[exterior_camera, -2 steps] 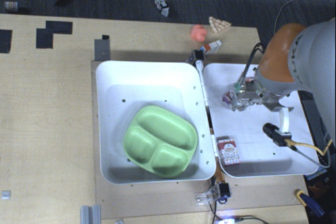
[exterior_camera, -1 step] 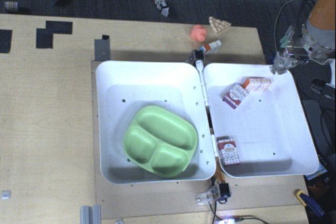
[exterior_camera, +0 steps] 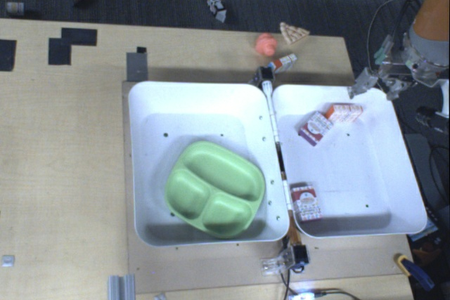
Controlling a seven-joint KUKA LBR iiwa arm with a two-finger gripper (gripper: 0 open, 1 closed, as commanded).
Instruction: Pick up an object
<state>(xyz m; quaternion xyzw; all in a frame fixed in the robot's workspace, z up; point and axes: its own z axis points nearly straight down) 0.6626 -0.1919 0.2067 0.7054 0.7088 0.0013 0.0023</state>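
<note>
The tool [exterior_camera: 370, 81], finger state indeterminate, hangs over the right bin's [exterior_camera: 394, 151] far-right corner, near two small packets [exterior_camera: 328, 122], a third packet [exterior_camera: 305, 201] at the near-left wall.

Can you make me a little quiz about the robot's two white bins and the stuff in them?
1. True or false: the green tray lies in the left bin.
2. How many small packets lie in the right bin?
3. Where is the gripper? A) over the green tray B) near the right bin's far right corner C) over the pink ball

Key:
1. True.
2. Three: a red-and-white box by the near left corner, plus a packet and an orange packet touching each other near the far side.
3. B.
</note>
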